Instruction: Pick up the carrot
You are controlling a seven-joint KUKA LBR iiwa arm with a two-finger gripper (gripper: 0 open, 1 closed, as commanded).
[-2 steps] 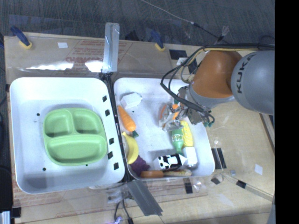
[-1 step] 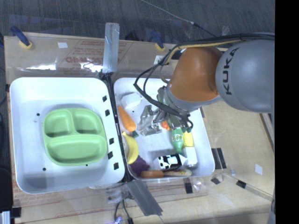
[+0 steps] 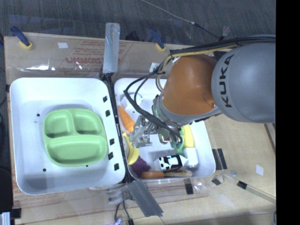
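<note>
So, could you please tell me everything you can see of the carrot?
The carrot is a small orange cone, smooth like a plastic toy. It lies flat in the right bin, close along the bin's left wall, its length running up and down the view. Its lower end meets a yellow item. The pincer hangs just to its right; contact cannot be judged.
</note>
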